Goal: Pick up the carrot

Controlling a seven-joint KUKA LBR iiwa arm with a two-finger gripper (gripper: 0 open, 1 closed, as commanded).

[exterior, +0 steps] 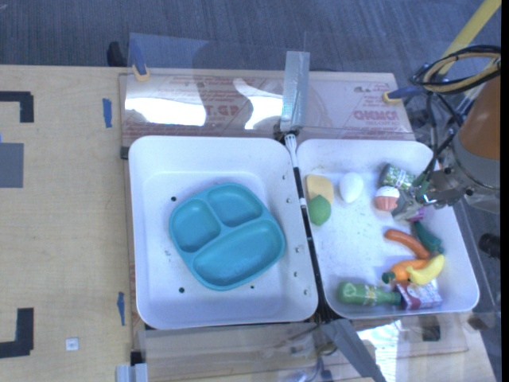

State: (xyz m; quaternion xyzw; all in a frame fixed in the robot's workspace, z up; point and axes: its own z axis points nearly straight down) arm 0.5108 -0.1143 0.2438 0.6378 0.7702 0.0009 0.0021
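near the carrot (pixel 406 242), the jaws hang over the right bin (pixel 469 293); their spread is unclear.

Carrot (pixel 406 242): small orange toy, elongated, tapered, slightly curved; dark green top at its lower-right end. Lies flat on floor of right-hand white bin (pixel 465 237), right half, about mid-depth. Long axis runs diagonally, upper-left to lower-right. Green end lies close to yellow banana (pixel 427 270) just below; orange body otherwise on bare bin floor, not between any fingers
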